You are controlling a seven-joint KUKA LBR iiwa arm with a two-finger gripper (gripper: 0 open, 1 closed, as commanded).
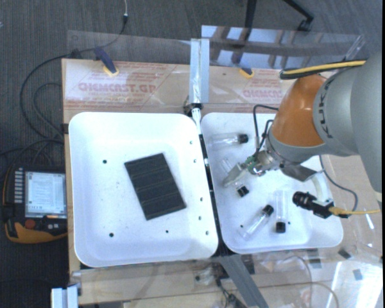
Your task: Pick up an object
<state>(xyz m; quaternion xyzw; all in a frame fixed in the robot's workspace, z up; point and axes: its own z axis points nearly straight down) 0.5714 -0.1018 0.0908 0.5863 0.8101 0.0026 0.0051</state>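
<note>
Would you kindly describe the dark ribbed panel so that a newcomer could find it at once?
Look at the left white bin, the one away from the arm. The dark ribbed panel lies flat near its middle, turned at a slant. It is a broad charcoal rectangle, unlike the small clear vials with black caps in the right bin.

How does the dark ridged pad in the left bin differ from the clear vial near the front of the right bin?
The dark ridged pad is flat, opaque, almost black and rectangular; the clear vial is a slim see-through tube with a black cap. The pad is by far the larger. The pad lies in the left bin; the vial lies in the right bin among similar small items. Both lie at a slant, apart from the gripper.
</note>
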